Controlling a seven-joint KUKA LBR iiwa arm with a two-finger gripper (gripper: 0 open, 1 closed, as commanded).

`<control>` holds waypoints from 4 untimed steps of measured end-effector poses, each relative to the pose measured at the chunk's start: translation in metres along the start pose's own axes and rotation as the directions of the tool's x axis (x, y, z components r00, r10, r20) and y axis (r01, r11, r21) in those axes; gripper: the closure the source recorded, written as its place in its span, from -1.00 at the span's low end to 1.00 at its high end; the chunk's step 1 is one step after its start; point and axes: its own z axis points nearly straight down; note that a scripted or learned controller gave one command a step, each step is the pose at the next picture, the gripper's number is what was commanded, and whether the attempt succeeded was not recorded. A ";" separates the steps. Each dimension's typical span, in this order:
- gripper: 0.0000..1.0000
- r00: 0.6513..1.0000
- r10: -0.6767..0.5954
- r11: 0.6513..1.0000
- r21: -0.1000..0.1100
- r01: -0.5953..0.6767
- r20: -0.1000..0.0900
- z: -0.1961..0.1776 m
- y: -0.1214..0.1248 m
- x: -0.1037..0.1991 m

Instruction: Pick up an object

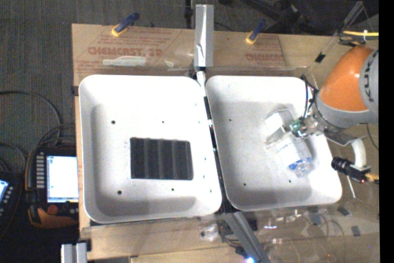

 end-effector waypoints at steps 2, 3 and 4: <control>-1.00 0.995 0.104 0.995 -0.005 -0.104 -0.006 -0.001 0.009 -0.004; -1.00 0.998 0.068 0.998 -0.007 -0.068 0.000 -0.002 -0.036 0.007; -1.00 0.989 0.146 0.989 -0.001 -0.146 0.002 0.002 0.053 -0.007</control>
